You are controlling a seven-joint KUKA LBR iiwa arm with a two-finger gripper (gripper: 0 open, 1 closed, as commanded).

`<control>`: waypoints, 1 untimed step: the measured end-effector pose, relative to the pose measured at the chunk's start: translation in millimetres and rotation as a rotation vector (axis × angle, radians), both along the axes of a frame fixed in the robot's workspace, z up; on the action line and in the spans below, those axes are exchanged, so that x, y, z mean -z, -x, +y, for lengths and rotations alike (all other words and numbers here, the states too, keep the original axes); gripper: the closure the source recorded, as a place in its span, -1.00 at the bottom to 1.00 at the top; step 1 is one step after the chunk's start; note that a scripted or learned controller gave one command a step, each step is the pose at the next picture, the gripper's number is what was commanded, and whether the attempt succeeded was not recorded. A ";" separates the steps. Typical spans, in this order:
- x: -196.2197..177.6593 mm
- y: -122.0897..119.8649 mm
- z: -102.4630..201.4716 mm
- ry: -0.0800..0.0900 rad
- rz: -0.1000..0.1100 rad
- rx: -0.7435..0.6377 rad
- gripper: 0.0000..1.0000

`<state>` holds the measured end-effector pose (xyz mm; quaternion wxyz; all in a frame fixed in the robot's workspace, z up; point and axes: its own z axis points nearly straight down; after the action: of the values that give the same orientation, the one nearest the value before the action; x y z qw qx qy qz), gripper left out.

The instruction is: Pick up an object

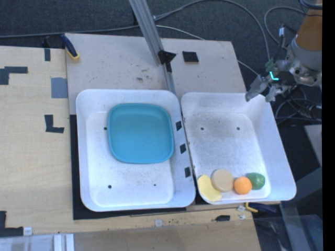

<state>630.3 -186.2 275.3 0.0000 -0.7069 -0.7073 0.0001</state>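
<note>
Along the near wall of the right bin lie a yellow banana-shaped piece, a tan round piece, an orange ball and a green piece, packed close together. A blue square plate rests in the left bin. My gripper hangs at the right bin's far right corner, just over its rim and far from the objects. Nothing shows between its fingers, which appear spread.
A slanted metal pole rises behind the bins, with a black bracket at its foot. Cables trail over the dark floor at the back right. Black clips sit along the seam between the bins.
</note>
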 end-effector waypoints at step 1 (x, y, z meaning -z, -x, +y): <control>0.1 0.0 0.0 0.000 0.000 0.000 -1.00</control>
<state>630.3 -186.2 275.2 0.0001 -0.7069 -0.7073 0.0001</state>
